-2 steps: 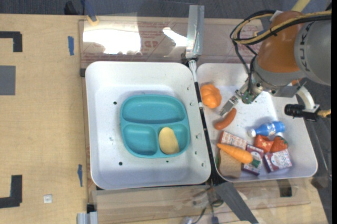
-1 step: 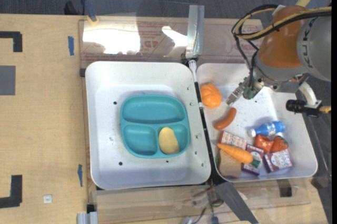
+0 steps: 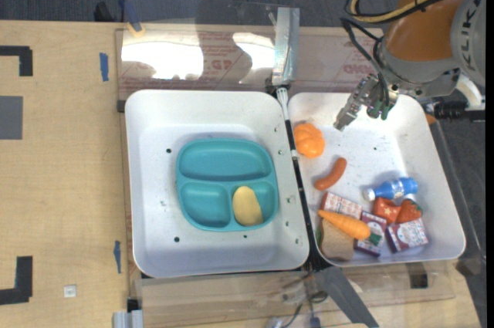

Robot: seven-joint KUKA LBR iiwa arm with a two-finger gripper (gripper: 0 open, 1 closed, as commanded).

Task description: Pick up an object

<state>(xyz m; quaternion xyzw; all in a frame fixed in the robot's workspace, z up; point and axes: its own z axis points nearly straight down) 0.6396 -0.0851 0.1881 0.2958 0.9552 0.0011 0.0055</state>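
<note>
My gripper (image 3: 363, 115) hangs over the back of the right bin (image 3: 436, 164), its two fingers apart with nothing between them. To its lower left, an orange fruit (image 3: 309, 140) rests against the bin's left wall. A red sausage (image 3: 330, 173) lies just in front of it. At the front right lies a blue and white bottle (image 3: 392, 189), with an orange carrot (image 3: 345, 224), small food packets (image 3: 405, 235) and a red strawberry (image 3: 408, 210) around it. A yellow potato (image 3: 247, 205) sits in the teal tray (image 3: 212, 164) in the left bin.
The left bin (image 3: 147, 164) holds the teal divided tray. A metal divider (image 3: 285, 49) stands upright behind the seam between the bins. The arm's orange band (image 3: 428, 2) and cables loom over the back right corner. A slice of bread (image 3: 334, 243) lies under the carrot.
</note>
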